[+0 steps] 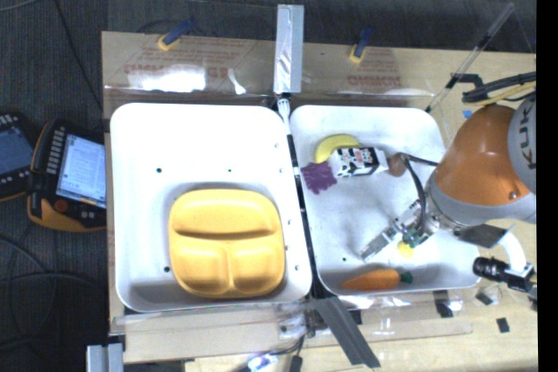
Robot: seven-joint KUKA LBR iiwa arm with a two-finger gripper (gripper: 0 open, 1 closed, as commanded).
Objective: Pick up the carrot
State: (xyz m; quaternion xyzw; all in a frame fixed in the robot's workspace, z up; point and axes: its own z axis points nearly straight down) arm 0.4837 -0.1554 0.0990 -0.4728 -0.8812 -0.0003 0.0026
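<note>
- Your carrot (373,280) lies flat along the near wall of the right bin (349,205), green top pointing right.
- Just beyond it, the end effector (384,241) hangs over the bin floor, apart from the carrot; you cannot tell how wide its fingers stand.
- In the left bin (139,152) sits a yellow tray (227,241).
- Farther back in the right bin: purple grapes (318,178), a small cow-print carton (357,160), and a banana (336,146) against the far side.

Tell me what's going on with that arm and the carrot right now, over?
Gripper low in right bin, nothing held. Carrot lies just below it, by the near wall. Nothing between them.
</note>
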